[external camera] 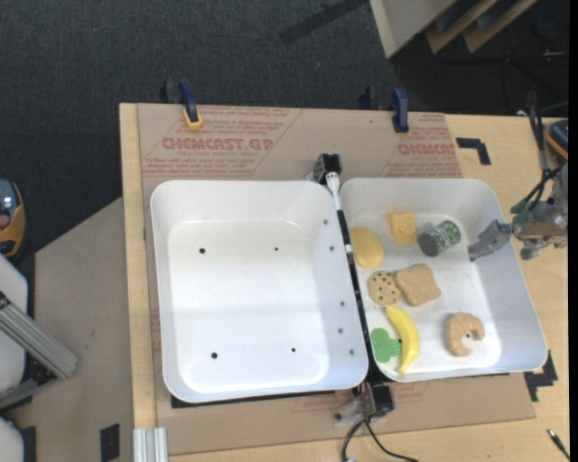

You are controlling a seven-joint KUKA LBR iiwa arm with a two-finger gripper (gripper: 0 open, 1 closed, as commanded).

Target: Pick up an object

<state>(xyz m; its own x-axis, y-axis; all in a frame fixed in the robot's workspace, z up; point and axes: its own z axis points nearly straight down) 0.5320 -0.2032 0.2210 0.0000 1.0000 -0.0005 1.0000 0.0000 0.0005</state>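
Under the camera sits a cardboard-topped bench [271, 135] printed with red lettering, clamped at its far edge by two blue clamps [190, 101], with dark carpet [108, 54] around it and pale wooden boards [452, 23] at the top of the view. Two white bins lie side by side: the left bin [163, 271] shows only small dark holes in its floor, while the right bin [506, 271] carries all the objects. And there they are: a yellow block [403, 227], a green-and-white can [440, 237] on its side just beside it, a pale yellow lemon shape [366, 246] near the divider, a chocolate-chip cookie [384, 288] touching a slice of bread [418, 284], a banana [404, 336] with a green piece [385, 345] against it, and a tan croissant-like pastry [463, 333]. At the right edge the gripper [492, 240] hovers over the bin's right wall, partly cut off; its opening cannot be made out, and nothing is seen in its grasp.
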